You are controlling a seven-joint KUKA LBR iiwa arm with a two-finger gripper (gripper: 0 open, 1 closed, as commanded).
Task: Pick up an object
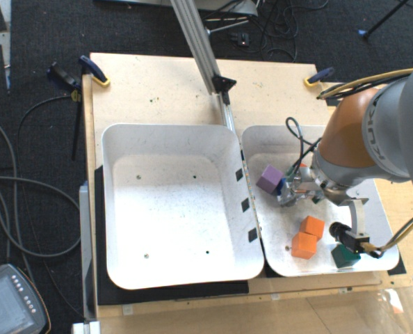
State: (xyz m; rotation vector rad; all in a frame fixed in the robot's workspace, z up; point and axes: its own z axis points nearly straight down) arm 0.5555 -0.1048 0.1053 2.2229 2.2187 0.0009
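In the right bin (269, 256) a purple block (269, 179) lies near the left wall. My gripper (288, 195) reaches down just to the right of and slightly below that block, close to it or touching it. Two orange blocks (308, 236) sit together nearer the front of the same bin. A dark green block (345, 256) lies at the bin's front right corner, beside a black fitting. The grey arm with its orange band (349, 134) covers the bin's back right part.
The left bin (123, 186) stands beside the right one, sharing a middle rim with black clips. A slanted metal bar (199, 40) comes down from the back to the rims. Blue and yellow clamps hold the bench's back corners. Cables hang around the wrist.
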